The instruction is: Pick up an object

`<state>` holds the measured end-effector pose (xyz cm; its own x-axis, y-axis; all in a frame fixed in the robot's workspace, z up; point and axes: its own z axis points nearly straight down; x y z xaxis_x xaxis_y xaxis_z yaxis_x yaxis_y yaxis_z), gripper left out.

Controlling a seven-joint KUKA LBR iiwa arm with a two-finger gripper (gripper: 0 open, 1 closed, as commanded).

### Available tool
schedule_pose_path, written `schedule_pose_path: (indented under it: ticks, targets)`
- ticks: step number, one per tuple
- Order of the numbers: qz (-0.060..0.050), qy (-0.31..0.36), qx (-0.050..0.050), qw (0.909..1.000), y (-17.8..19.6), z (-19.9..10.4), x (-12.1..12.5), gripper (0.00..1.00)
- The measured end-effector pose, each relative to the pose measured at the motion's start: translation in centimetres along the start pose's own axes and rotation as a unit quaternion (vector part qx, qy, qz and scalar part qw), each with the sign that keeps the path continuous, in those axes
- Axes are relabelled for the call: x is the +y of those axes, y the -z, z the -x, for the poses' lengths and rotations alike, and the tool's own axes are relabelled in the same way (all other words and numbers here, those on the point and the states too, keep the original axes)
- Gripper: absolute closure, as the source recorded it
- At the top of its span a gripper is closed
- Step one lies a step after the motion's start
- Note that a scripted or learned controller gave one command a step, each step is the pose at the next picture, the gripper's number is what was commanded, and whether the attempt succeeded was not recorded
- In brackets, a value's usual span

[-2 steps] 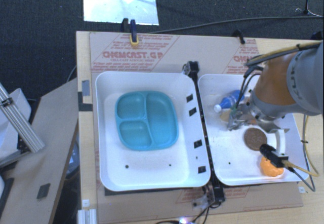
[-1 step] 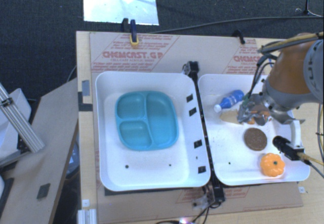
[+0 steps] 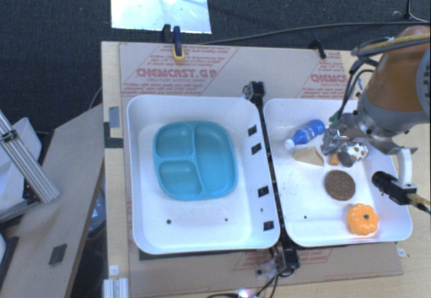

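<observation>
Gripper [image 3: 339, 145] low in right bin [image 3: 404, 222], amid clutter; finger state: cannot tell. Blue bottle [image 3: 306, 133] just left of gripper, brown disc [image 3: 340, 185] below, orange pumpkin [image 3: 362, 218] beyond. Risk: crowding deflects grasp, nudges bottle away.

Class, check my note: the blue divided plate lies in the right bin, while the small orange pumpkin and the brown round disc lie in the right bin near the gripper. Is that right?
Not quite. The camera view shows the blue divided plate in the left bin, not the right one. The rest stands: the orange pumpkin and the brown disc lie in the right bin, near the gripper.
</observation>
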<state>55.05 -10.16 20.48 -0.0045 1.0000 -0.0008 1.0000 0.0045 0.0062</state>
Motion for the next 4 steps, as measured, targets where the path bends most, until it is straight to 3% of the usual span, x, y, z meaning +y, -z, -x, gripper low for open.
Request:
schedule_pose_path:
  ticks: [1,2,4]
  targets:
    - [-0.001,0.000,0.000,1.0000,2.4,0.0,0.2,1.00]
    - [-0.002,0.002,0.001,1.0000,1.4,-5.5,-0.4,1.00]
    - [-0.002,0.003,0.001,1.0000,2.9,-16.1,-2.4,1.00]
